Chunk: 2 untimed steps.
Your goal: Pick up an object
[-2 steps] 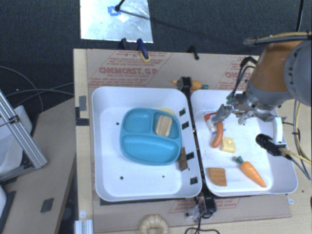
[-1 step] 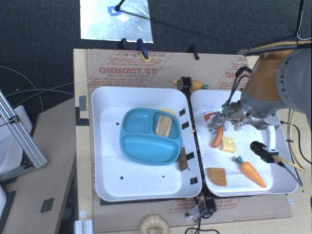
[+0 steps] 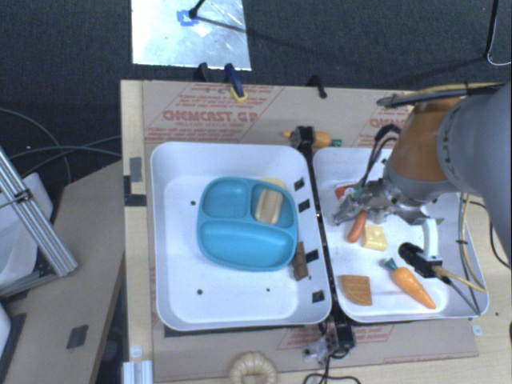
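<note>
Bench [image 3: 208,106], brown card top with red print, carries both bins.

Arm [image 3: 464,146] enters from 3 o'clock, grey with an orange band, leaning over the right bin [image 3: 336,166].

Left bin [image 3: 180,294]: a blue divided plate [image 3: 240,242] sits near centre. A tan bread-like piece [image 3: 269,206] lies in its compartment at 1 o'clock. A small brown piece [image 3: 300,264] lies against the bin wall at 4 o'clock of the plate.

Right bin, contents:
- Long carrot [image 3: 414,286] with a green end, at 5 o'clock in the bin, lying slantwise.
- Tan wedge [image 3: 356,290] at 7 o'clock, flat on the floor.
- Short carrot [image 3: 357,229] at 9 o'clock, left of centre.
- Yellow block [image 3: 374,238] just beside the short carrot, at its 4 o'clock.
- Red scrap [image 3: 344,190] at 10 o'clock, partly hidden.

Gripper [image 3: 354,209] is low in the right bin, right at the short carrot's 12 o'clock end. Cannot tell whether it is spread, closed or clamped on anything; the angle hides it. Contact with the carrot is also unclear.
</note>
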Tool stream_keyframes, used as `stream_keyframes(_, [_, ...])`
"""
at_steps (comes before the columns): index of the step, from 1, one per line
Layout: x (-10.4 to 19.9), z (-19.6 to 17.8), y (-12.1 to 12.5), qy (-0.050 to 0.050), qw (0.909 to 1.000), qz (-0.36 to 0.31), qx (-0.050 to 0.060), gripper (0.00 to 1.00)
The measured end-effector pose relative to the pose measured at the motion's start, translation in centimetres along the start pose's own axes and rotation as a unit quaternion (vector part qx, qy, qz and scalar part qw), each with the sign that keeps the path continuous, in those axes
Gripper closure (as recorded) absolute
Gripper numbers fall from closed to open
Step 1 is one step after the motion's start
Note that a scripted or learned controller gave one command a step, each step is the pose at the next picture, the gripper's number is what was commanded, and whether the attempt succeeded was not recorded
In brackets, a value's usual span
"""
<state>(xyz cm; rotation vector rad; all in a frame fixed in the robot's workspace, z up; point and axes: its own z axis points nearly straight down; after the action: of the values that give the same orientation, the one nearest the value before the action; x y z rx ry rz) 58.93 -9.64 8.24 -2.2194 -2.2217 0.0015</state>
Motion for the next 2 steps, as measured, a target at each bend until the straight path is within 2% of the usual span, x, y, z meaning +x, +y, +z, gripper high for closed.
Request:
stream_keyframes(1, [0.0,-1.2,0.1,0.000,1.0000,0.000,-0.002,1.00])
stream_keyframes(2, [0.8,-7.2,0.2,0.000,1.0000,-0.002,-0.003,1.00])
